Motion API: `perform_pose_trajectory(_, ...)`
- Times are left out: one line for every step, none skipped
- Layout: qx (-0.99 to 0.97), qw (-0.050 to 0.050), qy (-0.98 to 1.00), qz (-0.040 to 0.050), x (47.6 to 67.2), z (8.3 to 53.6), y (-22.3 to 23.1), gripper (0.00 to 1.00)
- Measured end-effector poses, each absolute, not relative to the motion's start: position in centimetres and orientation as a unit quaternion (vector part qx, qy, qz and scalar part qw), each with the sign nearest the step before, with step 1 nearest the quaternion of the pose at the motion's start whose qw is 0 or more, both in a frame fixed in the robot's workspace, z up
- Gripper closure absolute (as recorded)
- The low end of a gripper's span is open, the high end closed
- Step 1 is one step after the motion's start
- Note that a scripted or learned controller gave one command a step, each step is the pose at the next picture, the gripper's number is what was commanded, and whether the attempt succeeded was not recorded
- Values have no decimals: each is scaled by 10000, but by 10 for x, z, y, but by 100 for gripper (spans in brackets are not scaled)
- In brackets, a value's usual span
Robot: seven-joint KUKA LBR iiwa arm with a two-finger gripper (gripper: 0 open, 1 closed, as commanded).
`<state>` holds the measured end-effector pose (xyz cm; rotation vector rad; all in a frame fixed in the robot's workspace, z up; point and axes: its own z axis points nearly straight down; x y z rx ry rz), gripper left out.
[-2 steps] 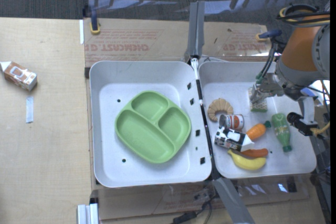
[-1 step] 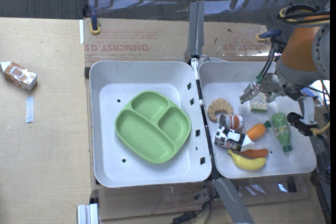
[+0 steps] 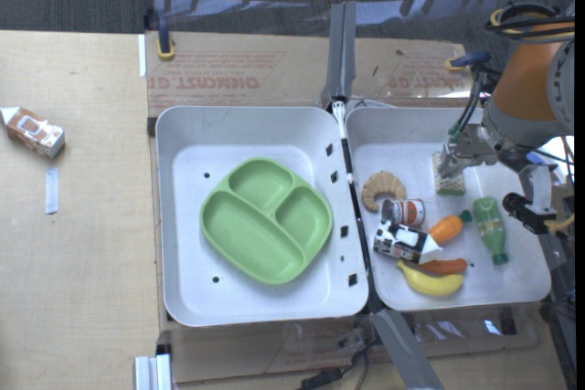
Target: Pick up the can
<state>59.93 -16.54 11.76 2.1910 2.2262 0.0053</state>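
Observation:
The can (image 3: 404, 212) lies on its side in the right bin (image 3: 521, 288), white with a red end, just below a tan croissant-shaped pastry (image 3: 383, 189). A black-and-white carton (image 3: 399, 241) touches the can from below. My gripper (image 3: 450, 171) hangs over the right bin's upper middle, about fifty pixels right of the can and a little above it, apart from it. Nothing is seen held in it. The grey arm with its orange band (image 3: 530, 87) comes in from the upper right.
An orange carrot (image 3: 446, 228), green bottle (image 3: 490, 229), red pepper (image 3: 443, 267) and yellow banana (image 3: 430, 282) share the right bin. A green divided plate (image 3: 266, 220) lies in the left bin (image 3: 183, 288). A small box (image 3: 35, 132) sits on the bench far left.

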Motion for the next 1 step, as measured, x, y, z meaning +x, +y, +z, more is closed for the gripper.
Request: perform_pose_trajectory(7014,89,7127,17,599,118,-165,0)
